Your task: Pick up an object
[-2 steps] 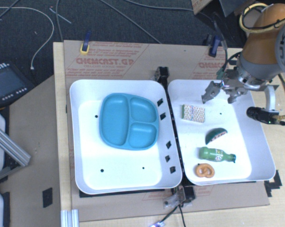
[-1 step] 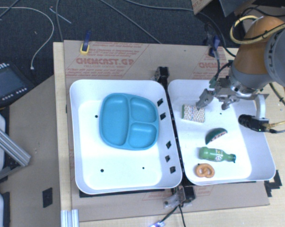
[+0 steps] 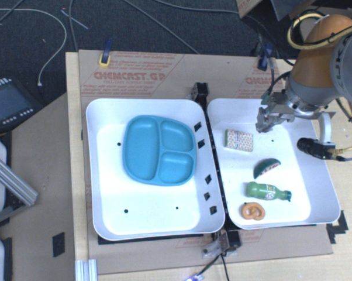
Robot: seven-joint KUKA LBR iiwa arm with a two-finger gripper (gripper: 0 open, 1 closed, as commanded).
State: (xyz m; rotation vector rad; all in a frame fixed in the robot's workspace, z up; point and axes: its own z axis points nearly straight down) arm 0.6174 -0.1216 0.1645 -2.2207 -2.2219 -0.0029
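Two shallow white plastic bins are seen side by side on a brown cardboard-covered bench (image 3: 164, 69), printed with red lettering along its upper part. The left bin (image 3: 106, 186), in the centre-left of the frame, is occupied by a light blue divided plate with three compartments (image 3: 159, 150), which lies flat in the upper middle of that bin. The right bin (image 3: 310, 192), at centre-right, holds four small items. A small square speckled sponge-like pad with a yellowish edge (image 3: 239, 140) is placed in the upper left part of that bin. Below it and to the right, a green and red watermelon-slice toy (image 3: 267, 167) is found, and just beneath that a green toy bottle with a white label (image 3: 268, 192) is laid on its side. A small orange-brown pretzel-shaped toy (image 3: 253, 211) rests near the lower edge, just below the bottle. The grey arm with its orange section (image 3: 316, 51) enters from the upper right of the frame, and the two-finger gripper (image 3: 268, 122) is positioned over the upper part of the right bin, just right of the speckled pad and slightly above it in the frame. Nothing is seen between its fingers; whether they are apart or together cannot be told from this view.
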